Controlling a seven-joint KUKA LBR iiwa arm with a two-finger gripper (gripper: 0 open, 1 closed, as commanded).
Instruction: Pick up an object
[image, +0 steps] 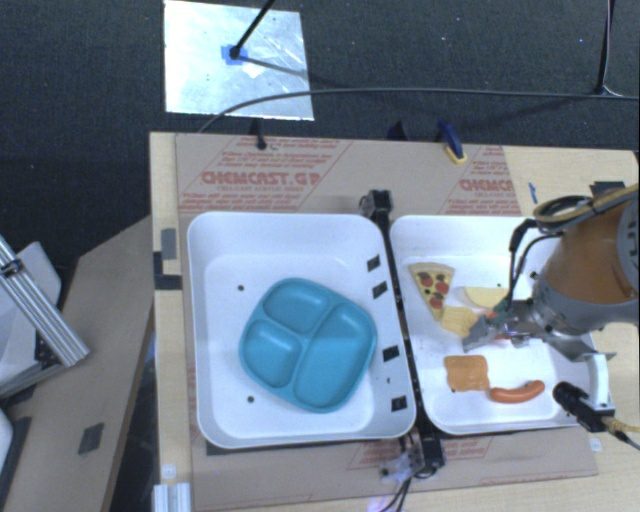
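Arm (590, 270) partly cut off at right edge, reaching low into right bin (470, 235). Tool (487, 333) tip blurred; cannot tell its state. Cheese (458, 320) lies just beside it, toast (467, 373) below.

This is a robotics lab or test cell, not a home or kitchen. The tabletop (300, 165) is covered with a sheet of brown protective paper printed "CHEMCAST GP" — the masking on an acrylic panel. 2 shallow white bins (290, 240) sit side by side on it, joined by black clips (380, 290) along their shared edge. Cables (420, 95) run across the dark carpeted floor, and a reflective metal sheet (235, 60) lies there with a bit of blue tape. An aluminium extrusion frame (35, 310) stands at the left — typical rig hardware.
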